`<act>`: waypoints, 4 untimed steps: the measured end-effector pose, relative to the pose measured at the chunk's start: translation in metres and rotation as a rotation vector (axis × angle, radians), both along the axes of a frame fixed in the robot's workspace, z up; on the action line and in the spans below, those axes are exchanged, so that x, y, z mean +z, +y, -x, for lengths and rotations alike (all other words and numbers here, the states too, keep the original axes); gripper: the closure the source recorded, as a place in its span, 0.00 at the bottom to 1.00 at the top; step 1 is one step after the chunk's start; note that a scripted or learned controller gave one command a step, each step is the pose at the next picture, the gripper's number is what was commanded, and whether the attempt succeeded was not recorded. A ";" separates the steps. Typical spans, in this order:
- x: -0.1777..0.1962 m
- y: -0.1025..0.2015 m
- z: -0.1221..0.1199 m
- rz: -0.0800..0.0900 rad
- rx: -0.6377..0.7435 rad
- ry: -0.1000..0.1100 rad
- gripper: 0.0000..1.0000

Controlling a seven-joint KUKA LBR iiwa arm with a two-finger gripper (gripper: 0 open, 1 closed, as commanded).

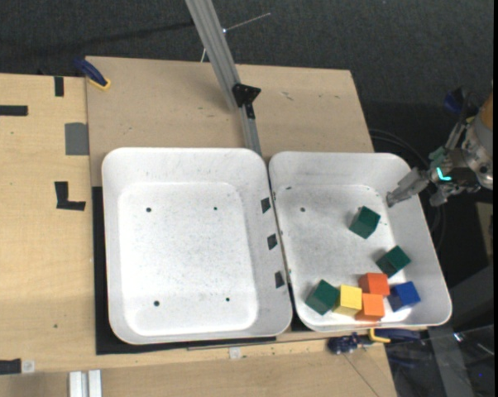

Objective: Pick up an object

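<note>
Here, two white bins are sitting side by side on a wooden bench. The left bin [183, 246] is showing just its speckled white floor. The right bin [332, 180] is holding all the blocks.

One dark green block [365, 222] is lying by itself near the middle of the right bin. Another dark green block [393, 260] is sitting lower down, near the right wall. At the bottom of the bin a little bunch is crowding together: a green block [322, 297] on the left, a yellow block [350, 298] touching it, then two orange blocks [373, 294], one behind the other, and a blue block [404, 294] at the right end.

The gripper [443, 180] is hanging at the right edge of the right bin, up by its top right corner. A grey finger [402, 188] is poking out over the bin's rim, pointing toward the lone dark green block but staying well apart from it. It is too small and blurry to tell if the jaws are apart or together. Nothing is sitting between them that I can see.

A slanted metal bar [216, 40] is leaning across the top of the bench, and a blue and yellow clamp [92, 73] is clipping onto the bench's far left corner.
</note>
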State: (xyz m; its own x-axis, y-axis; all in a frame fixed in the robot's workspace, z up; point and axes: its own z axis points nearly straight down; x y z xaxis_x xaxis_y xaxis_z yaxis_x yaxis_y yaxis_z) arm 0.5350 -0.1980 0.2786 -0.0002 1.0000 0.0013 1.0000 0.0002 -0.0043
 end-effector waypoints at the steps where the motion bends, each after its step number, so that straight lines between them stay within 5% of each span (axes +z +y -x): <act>1: 0.002 0.000 -0.001 0.001 0.002 -0.003 0.00; 4: -0.156 0.005 0.003 0.001 0.000 0.002 0.00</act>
State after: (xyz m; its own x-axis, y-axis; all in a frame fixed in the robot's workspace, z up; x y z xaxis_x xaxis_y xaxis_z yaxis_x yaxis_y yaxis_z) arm 0.5317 -0.1929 0.1222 -0.0004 1.0000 0.0006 1.0000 0.0004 -0.0064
